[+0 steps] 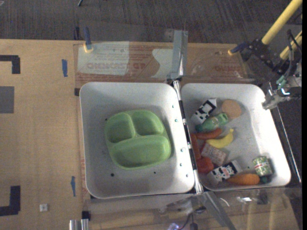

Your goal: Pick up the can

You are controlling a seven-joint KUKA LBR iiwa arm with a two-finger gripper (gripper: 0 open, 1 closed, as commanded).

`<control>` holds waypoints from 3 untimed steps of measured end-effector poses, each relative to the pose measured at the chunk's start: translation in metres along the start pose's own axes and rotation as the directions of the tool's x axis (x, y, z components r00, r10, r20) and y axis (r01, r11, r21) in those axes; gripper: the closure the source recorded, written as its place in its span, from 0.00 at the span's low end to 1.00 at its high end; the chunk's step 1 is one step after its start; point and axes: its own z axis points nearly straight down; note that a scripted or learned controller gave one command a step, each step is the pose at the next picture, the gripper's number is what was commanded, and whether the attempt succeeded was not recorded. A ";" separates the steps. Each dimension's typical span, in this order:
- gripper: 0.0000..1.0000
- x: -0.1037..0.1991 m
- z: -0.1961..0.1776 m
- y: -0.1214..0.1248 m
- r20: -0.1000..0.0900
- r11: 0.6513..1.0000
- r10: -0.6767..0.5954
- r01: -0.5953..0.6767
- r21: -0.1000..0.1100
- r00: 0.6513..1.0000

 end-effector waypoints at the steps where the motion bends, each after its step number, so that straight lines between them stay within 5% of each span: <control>1: 1.00 0.081 0.115 0.009 -0.003 0.990 0.143 -0.143 0.005 0.990; 2: 1.00 0.081 0.105 0.011 -0.001 0.990 0.140 -0.140 0.003 0.990; 3: 1.00 0.050 -0.087 0.006 0.000 0.974 0.229 -0.229 0.002 0.974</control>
